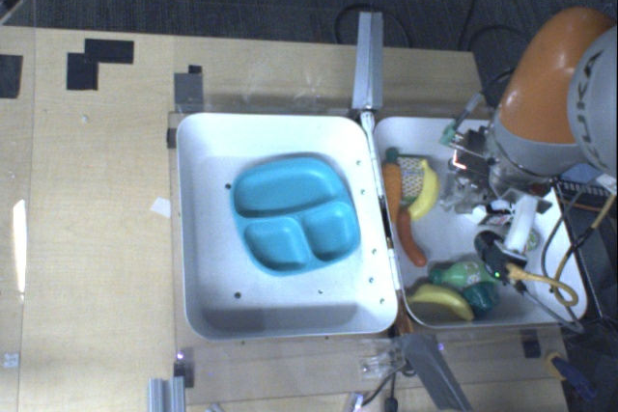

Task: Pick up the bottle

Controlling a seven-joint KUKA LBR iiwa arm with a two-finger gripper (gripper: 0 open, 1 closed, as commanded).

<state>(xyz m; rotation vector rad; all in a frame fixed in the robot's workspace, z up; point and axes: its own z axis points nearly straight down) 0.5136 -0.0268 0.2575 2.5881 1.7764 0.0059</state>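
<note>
The green bottle [462, 277] lies on its side by the near wall of the right bin [442, 238], touching a banana [440, 302]. The tool [475, 196] hangs over the bin's middle, so the bottle lies toward the near wall from it. The bottle's long axis seems to run across the bin. I cannot tell how open the tool is, and I see nothing held in it.

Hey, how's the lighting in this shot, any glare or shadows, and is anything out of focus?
Camera view: a bright glare streak lies on the bench at far left; a soft shadow darkens the near floor of the left bin; the orange band looks soft-edged; the green bottle looks dark and indistinct.
</note>
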